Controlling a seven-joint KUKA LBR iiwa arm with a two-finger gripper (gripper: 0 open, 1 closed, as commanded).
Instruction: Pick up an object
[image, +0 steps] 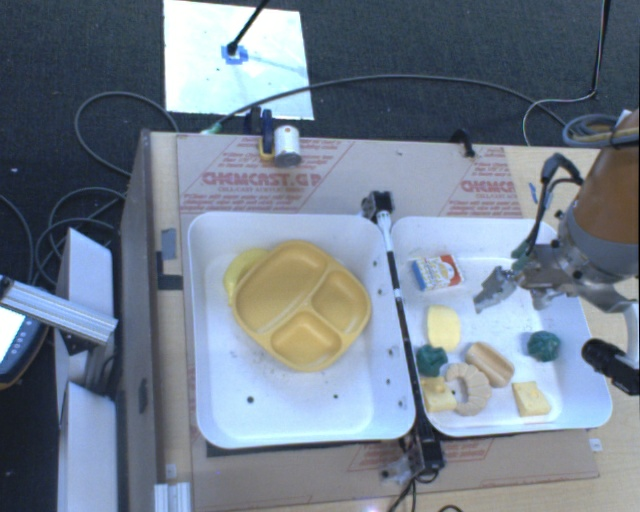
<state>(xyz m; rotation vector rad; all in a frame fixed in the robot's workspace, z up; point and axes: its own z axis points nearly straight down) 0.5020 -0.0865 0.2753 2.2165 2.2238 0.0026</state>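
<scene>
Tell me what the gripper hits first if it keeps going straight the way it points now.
The gripper points toward the view's left and slightly down. Going on that way, it would probably meet the small red and white packet first, though its height above the right bin is unclear.

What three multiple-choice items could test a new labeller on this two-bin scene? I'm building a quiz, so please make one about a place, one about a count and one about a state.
1. Where does the yellow divided plate lie?
A. In the left bin
B. In the right bin
C. On the cardboard behind the bins

2. How many dark green lumps are in the right bin?
A. One
B. Two
C. Four

3. What is between the fingers of the gripper?
A. The red and white packet
B. The hot dog bun
C. Nothing

Answers:
1 A, the plate fills the middle of the left bin.
2 B, one lump is near the divider and another is near the right wall.
3 C, the fingers hang over bare bin floor with no object between them.
</scene>
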